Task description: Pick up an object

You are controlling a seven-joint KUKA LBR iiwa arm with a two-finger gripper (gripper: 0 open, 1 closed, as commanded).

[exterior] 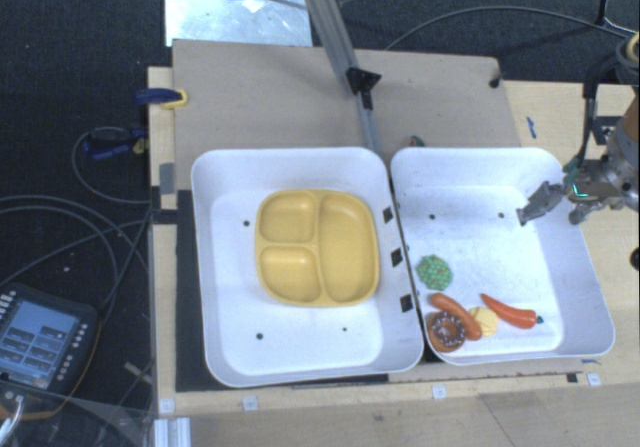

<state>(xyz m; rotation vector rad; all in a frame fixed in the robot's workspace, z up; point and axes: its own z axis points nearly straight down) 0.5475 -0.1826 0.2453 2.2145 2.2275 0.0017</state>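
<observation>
Surface carries two bins; toy food crowds right bin near corner. My tool hangs above, spread wide, empty, ready to descend on chili pepper.

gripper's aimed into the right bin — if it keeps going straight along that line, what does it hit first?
Probably bare floor of the right bin. The gripper points left and down, and the toy food sits nearer the front: the green piece looks off that line. Depth unclear from one view.

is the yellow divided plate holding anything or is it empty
Empty. The yellow plate lies flat in the left bin, and all three compartments show bare yellow.
</observation>
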